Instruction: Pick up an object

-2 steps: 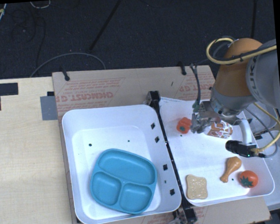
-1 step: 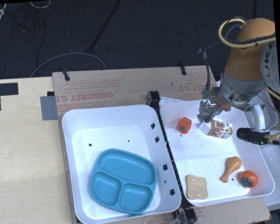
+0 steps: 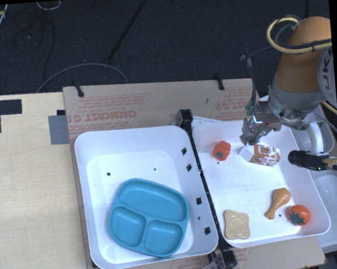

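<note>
gripper [image 3: 254, 130] is poised over the right bin [image 3: 242, 171], just above a small carton [image 3: 265, 155].
whether it is apart or together cannot be told; a red pepper [image 3: 221, 150] is seen to the carton's left.

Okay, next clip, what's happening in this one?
A grey arm with an orange band reaches in from the right, its gripper hovering over the upper part of the right bin. It sits just above a small carton-like item, with a red pepper to its left. Nothing is visibly held. A drumstick, a tomato and a slice of bread lie nearer the front. The left bin holds a blue divided plate.
</note>
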Motion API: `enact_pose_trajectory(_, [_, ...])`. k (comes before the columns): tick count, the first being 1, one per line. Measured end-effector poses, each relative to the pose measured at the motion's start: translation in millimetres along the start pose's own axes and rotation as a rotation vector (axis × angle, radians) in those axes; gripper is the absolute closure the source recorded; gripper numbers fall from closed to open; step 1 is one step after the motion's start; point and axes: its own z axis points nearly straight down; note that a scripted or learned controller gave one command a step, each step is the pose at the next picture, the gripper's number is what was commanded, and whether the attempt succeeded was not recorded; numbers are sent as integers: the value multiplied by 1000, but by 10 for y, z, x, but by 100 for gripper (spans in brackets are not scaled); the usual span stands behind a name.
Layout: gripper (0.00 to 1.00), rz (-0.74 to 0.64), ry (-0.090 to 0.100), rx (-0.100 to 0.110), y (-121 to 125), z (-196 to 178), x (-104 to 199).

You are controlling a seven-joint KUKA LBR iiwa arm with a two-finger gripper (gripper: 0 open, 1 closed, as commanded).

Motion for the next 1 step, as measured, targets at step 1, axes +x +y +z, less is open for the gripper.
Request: enact_pose_trajectory(1, [100, -3, 1, 1, 3, -74, 510])
